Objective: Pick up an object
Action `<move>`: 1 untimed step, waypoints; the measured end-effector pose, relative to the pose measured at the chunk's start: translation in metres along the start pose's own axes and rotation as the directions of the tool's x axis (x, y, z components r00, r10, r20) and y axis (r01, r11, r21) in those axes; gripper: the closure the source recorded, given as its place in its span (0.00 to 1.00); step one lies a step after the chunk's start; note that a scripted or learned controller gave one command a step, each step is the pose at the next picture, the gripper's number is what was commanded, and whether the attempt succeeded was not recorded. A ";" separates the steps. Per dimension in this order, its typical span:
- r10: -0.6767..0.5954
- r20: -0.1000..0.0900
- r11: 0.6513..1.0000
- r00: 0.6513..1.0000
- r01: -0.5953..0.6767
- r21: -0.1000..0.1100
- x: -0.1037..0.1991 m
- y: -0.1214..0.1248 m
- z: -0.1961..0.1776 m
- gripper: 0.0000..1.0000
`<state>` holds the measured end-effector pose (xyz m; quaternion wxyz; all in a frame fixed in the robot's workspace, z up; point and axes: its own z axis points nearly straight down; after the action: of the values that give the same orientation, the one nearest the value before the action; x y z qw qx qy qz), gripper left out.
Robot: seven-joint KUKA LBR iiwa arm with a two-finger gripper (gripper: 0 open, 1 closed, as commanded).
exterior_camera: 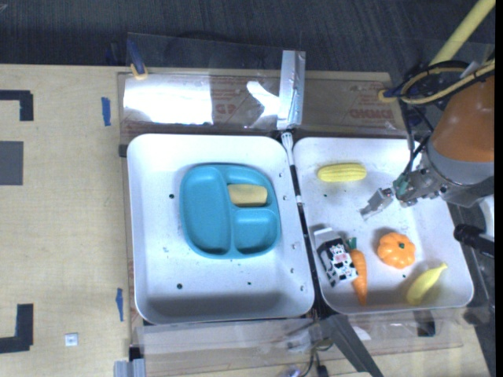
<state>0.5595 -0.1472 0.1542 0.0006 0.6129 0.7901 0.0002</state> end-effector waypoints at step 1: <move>-0.042 0.002 0.999 0.999 0.042 -0.003 -0.039 -0.061 0.068 0.00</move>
<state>0.5097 -0.1999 0.0866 0.0023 0.5963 0.8028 0.0008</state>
